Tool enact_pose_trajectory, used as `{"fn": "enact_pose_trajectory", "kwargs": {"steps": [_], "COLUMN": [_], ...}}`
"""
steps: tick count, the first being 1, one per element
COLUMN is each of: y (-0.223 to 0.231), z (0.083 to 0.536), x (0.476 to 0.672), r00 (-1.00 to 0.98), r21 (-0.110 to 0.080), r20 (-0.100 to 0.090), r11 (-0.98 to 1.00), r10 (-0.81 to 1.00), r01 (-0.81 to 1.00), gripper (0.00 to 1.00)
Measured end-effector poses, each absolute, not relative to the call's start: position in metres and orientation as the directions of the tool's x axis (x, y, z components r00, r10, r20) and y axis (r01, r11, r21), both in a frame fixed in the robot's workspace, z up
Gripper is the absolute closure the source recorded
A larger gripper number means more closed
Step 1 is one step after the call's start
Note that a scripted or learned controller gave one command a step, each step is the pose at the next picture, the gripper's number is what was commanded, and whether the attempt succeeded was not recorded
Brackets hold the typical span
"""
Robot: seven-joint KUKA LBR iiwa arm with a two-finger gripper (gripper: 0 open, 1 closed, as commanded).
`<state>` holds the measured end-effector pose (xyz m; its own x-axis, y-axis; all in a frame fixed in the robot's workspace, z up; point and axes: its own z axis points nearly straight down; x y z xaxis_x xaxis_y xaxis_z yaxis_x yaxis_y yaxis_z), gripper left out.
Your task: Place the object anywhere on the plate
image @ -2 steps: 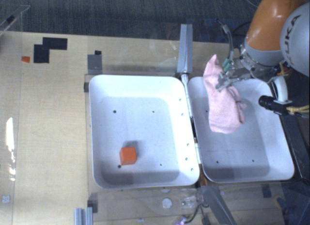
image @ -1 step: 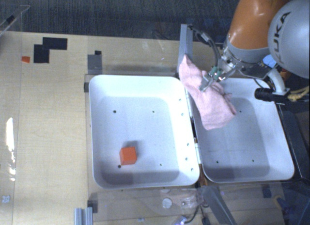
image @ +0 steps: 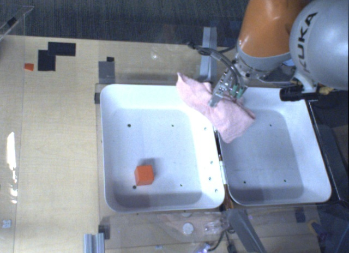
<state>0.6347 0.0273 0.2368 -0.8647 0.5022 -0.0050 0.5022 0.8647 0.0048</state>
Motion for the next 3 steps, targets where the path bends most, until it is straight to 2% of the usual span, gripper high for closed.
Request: {"fn": "enact_pose_trajectory", "kwargs": {"steps": [1,2,3], "y": [0.082,0.127,0.127], "z": [0.228,0.226,0.226], "x": [0.616,0.613,0.613], "r00": [-0.992,-1.000,-1.000], "r21": [0.004,0.004,0.004], "r20": [-0.005,-0.007,-0.008], "r11": [0.992,1.000,1.000], "r10": [0.125,-0.001,-0.001], "r01": [0.125,-0.001,-0.001], "gripper": [1.00,1.00,0.00]}}
